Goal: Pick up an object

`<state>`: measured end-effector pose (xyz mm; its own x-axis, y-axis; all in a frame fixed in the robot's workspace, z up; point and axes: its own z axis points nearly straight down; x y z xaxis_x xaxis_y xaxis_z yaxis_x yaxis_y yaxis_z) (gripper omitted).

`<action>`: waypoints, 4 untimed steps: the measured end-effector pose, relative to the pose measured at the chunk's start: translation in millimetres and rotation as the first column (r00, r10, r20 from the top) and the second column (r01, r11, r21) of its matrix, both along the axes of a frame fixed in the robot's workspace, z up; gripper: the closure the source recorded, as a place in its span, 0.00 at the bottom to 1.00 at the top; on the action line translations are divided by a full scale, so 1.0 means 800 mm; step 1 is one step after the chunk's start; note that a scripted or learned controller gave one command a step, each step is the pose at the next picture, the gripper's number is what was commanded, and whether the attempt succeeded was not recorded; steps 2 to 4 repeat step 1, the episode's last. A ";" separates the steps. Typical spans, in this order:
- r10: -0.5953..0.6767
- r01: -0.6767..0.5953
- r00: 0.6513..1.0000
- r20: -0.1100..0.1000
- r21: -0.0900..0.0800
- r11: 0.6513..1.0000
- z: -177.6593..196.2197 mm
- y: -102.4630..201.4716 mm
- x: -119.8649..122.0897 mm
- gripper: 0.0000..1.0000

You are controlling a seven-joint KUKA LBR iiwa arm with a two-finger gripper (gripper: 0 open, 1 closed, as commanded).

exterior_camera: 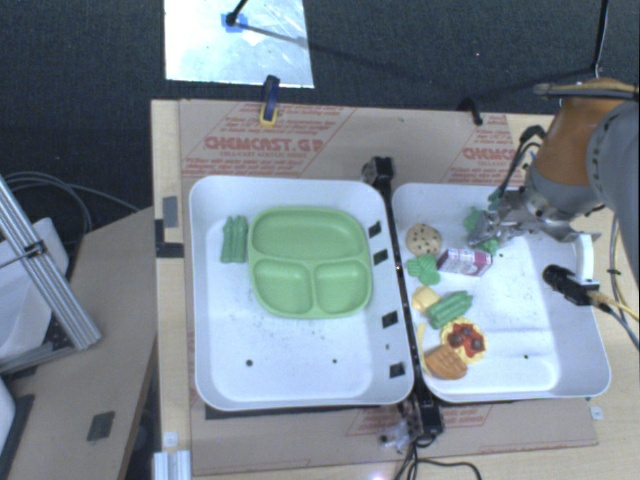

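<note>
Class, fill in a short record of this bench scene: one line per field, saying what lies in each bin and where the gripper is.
left bin: green divided tray; green bean bundle beside the tray, toward the bin's left wall
right bin: cookie, small bottle, broccoli, yellow piece, green pods, pizza slice, brown bun
gripper: low over the right bin's far side, just above the bottle
gripper fingers: unclear
</note>
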<state>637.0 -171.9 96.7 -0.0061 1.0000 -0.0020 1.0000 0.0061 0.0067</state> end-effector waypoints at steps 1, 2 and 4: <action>0.008 -0.008 1.000 0.006 0.004 1.000 0.105 0.116 0.024 1.00; 0.008 -0.008 1.000 0.006 0.004 1.000 0.105 0.116 0.024 1.00; 0.008 -0.008 1.000 0.006 0.004 1.000 0.105 0.116 0.024 1.00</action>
